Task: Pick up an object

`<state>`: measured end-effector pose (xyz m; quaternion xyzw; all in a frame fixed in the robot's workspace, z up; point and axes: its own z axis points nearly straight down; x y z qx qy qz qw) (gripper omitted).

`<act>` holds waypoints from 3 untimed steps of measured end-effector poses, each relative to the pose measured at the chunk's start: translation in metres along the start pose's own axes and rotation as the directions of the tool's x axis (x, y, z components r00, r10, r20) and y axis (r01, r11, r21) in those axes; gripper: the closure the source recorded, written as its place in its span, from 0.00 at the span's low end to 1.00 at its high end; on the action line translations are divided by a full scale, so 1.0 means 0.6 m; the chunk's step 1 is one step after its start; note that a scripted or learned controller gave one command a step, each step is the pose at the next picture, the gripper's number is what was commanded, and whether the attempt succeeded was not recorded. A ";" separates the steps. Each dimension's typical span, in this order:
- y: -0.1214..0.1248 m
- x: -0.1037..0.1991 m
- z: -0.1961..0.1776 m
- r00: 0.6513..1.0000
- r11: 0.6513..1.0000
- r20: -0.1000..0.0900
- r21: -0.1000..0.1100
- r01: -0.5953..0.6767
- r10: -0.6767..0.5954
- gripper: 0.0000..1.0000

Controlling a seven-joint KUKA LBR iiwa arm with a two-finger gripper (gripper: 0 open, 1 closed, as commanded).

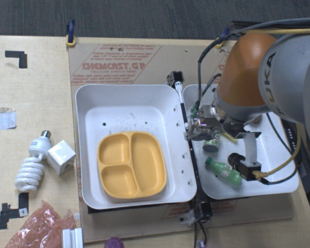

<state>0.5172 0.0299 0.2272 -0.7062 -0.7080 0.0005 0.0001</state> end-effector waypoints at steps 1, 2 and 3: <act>0.062 -0.040 0.059 1.000 1.000 0.001 -0.001 -0.003 0.003 1.00; 0.063 -0.040 0.042 1.000 1.000 0.002 -0.001 -0.001 0.001 1.00; 0.065 -0.041 0.026 1.000 1.000 0.003 -0.002 0.001 -0.001 1.00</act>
